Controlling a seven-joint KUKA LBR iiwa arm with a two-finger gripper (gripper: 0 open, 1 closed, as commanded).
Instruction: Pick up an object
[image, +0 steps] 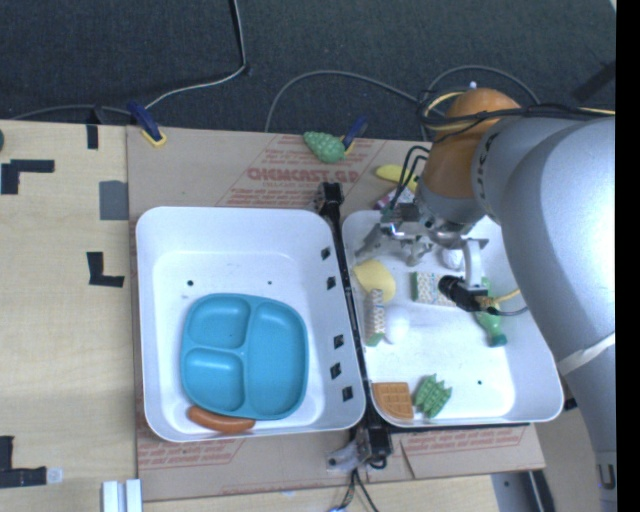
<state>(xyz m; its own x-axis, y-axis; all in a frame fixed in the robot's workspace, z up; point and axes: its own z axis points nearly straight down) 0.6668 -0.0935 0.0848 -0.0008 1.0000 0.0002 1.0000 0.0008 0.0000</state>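
- Hanging over the far end of the bin nearer the arm (530, 400), the gripper (405, 237) sits just above and slightly right of the yellow piece (373, 277), the landmark for every entry below.
- Gripper state: whether it is open or closed cannot be told, since the wrist and the metal parts overlap from this angle. Nothing is seen held in it.
- Yellow piece: rounded and smooth, it lies on the bin floor close to the dividing wall between the two bins, apart from the gripper as far as can be judged.
- Pale ridged piece (377, 318): directly below the yellow piece, touching or almost touching it.
- Speckled tile (428, 288): just right of the yellow piece.
- Small green piece (490, 326): further right of the yellow piece and a little lower.
- Orange waffle (393, 399) and leafy green piece (433, 394): side by side, well below the yellow piece, at the near rim.
- Blue divided plate (245, 355): left of the yellow piece and lower, across the dividing wall in the other bin (160, 225), with an orange sausage (220, 420) along its near edge.
- Green lump (323, 146): well above the yellow piece, outside both bins on the cardboard sheet (270, 175).
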